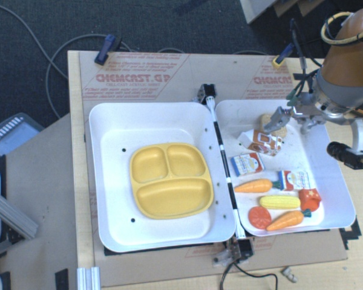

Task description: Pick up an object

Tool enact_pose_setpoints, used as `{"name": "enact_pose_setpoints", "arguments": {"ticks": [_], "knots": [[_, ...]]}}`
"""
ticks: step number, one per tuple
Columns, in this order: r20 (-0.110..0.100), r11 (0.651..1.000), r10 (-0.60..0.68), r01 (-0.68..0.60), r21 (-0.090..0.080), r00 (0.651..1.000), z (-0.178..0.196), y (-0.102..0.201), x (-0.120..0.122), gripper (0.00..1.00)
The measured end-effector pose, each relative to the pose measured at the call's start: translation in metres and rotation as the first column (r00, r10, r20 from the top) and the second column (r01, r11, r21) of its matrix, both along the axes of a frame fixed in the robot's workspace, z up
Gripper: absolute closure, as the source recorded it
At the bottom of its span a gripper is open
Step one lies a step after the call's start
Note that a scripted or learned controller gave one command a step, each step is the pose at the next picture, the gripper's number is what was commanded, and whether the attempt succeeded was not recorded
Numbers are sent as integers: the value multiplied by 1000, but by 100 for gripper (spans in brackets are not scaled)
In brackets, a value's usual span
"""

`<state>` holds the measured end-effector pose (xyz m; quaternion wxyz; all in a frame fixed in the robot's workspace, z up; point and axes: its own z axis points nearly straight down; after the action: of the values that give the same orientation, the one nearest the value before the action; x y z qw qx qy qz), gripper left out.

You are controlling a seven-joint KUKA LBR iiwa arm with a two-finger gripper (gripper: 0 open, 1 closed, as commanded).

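The jaws [278,118] hang over the upper part of the right bin [334,180], at a small beige item [268,122]; whether they are open or closed I cannot tell. Left bin [103,162] holds a yellow tray [169,180].

The grey KUKA arm [345,71] is a thick, rounded tube, and its upper section is wrapped in a broad, glossy orange band [349,47] with a pale yellowish ring curling along its top edge. Below the band the casing turns to smooth grey metal and narrows into a lighter silver wrist collar. Dark cables run down the side of the arm toward the wrist. From the collar extends the small silver-grey metal gripper [279,118], boxy and angular. A stubby black cylindrical part [345,154] sticks out beneath the wrist.
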<state>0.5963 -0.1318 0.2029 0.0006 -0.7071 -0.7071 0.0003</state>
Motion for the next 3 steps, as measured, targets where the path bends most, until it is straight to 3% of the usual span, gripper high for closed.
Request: {"name": "enact_pose_setpoints", "arguments": {"ticks": [1, 2, 3], "knots": [[24, 1000, 2, -1, -7, 1000, -98, 10, 28, 0], [26, 1000, 2, -2, -9, 1000, -85, 9, 29, 100], [25, 1000, 1, -1, -9, 1000, -86, 9, 29, 0]]}}
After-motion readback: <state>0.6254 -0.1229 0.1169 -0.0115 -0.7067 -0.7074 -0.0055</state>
